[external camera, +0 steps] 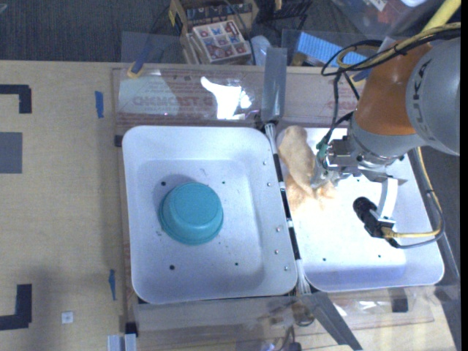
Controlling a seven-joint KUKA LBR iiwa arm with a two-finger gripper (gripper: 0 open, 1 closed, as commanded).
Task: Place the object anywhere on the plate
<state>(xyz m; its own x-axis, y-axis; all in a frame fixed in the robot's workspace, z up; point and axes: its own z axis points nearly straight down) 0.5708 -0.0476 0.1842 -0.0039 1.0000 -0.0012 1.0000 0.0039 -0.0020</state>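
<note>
A teal round plate [191, 212] lies in the middle of the left bin [146, 152]. A pale tan, lumpy object [296, 159] rests in the right bin [365, 262], against its left wall near the back. My gripper [319, 182] hangs low over the object's right lower part and touches or nearly touches it. The wrist body hides where the gripper meets the object. The grey arm with its orange band [391, 93] reaches in from the upper right.
A ridge [285, 210] separates the two bins. A black cable connector [369, 216] with a yellow wire dangles over the right bin's centre. Boxes and clutter sit behind the bench at the top.
</note>
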